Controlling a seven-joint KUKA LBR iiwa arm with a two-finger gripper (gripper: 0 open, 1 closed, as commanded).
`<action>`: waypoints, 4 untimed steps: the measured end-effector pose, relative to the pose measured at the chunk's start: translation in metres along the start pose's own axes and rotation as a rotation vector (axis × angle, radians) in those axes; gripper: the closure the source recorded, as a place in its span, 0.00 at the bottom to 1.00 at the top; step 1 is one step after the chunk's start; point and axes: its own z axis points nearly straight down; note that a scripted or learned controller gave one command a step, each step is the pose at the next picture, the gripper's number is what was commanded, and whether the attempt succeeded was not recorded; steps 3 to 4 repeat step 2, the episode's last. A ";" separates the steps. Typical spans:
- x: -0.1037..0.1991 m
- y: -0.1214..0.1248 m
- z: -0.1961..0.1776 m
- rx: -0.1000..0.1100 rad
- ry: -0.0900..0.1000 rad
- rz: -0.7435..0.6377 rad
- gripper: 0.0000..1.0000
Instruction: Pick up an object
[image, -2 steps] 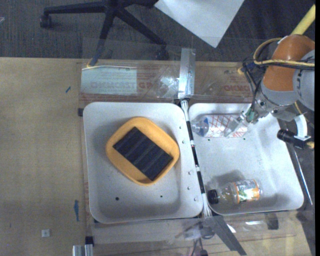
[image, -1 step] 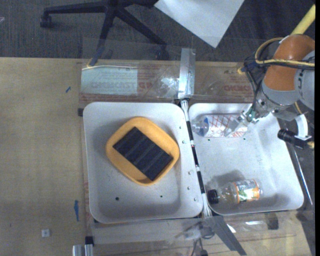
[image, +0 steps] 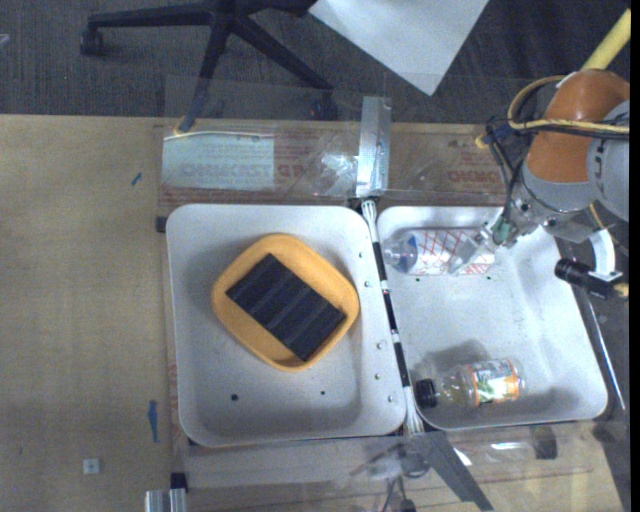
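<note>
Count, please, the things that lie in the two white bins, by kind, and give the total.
Bottles: 2, a clear one with a red-patterned label and one with an orange label and black cap, both in the right bin.
Orange scrubbers with a black ridged face: 1, in the left bin.
Total: 3

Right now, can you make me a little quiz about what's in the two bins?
1. True or false: the yellow tray with the dark slatted pad lies in the right bin.
2. How many bottles lie in the right bin?
A. one
B. two
C. three
3. Which bottle is the gripper closest to: the clear bottle at the far edge, or the juice bottle at the near edge?

Key:
1. False; it lies in the left bin.
2. B.
3. The clear bottle; the gripper is right at its end.
</note>
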 end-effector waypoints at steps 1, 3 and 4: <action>0.022 -0.003 -0.005 -0.008 -0.039 -0.010 0.00; 0.000 0.002 -0.053 -0.027 -0.020 0.056 0.00; 0.000 0.002 -0.053 -0.027 -0.020 0.056 0.00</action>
